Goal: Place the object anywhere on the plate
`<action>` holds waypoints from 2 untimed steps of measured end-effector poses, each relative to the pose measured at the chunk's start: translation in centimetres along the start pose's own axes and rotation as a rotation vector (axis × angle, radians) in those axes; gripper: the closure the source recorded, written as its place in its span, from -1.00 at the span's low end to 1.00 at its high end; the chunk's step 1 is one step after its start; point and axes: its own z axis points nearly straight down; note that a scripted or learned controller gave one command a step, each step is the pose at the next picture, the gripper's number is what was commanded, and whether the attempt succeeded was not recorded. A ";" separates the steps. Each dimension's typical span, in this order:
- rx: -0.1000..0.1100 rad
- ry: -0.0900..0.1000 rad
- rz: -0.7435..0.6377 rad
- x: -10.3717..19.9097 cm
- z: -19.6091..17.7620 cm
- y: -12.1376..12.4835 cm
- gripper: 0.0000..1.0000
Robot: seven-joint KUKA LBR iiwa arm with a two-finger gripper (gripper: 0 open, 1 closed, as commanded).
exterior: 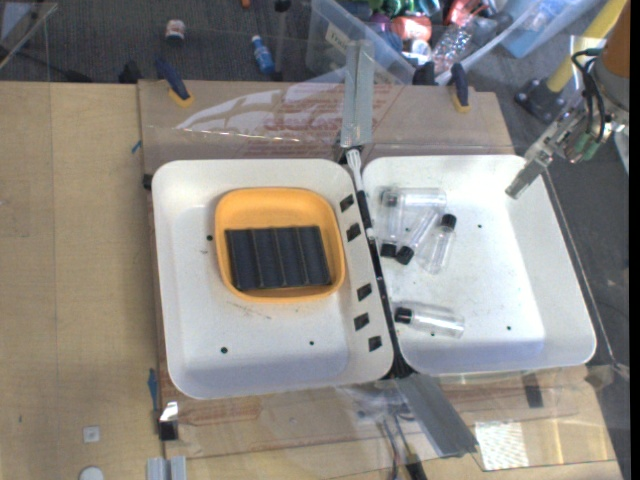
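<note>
- The table carries two shallow white bins side by side, and it is judged that the work will have to cross from one to the other.
- The left bin holds the orange plate, a rounded square dish with a dark ribbed insert lying in its well; the plate is set toward the far middle of that bin.
- The right bin holds the candidate objects: several clear plastic vials with black caps, gathered near its left wall.
- Three of them form a vial cluster, where they lie touching or overlapping; the count is hard to settle because the clear bodies blur against the white floor.
- A lone vial lies apart, nearer the front of the bin, with its cap pointing left toward the divider.
- The end effector is seen at the far right edge of the right bin, well apart from every vial; whether its fingers are apart or together cannot be told, and nothing is seen held in it.
- The step in hand is judged to be the approach and pick. The lone vial is best chosen, since free space lies around it.
- The vial should be taken across its short axis, at mid-body, so that rolling is prevented.
- A clear lift over the divider is advised before release above the ribbed insert.
</note>
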 end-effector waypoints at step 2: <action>-0.001 0.001 -0.142 2.7 -1.4 1.4 -1.00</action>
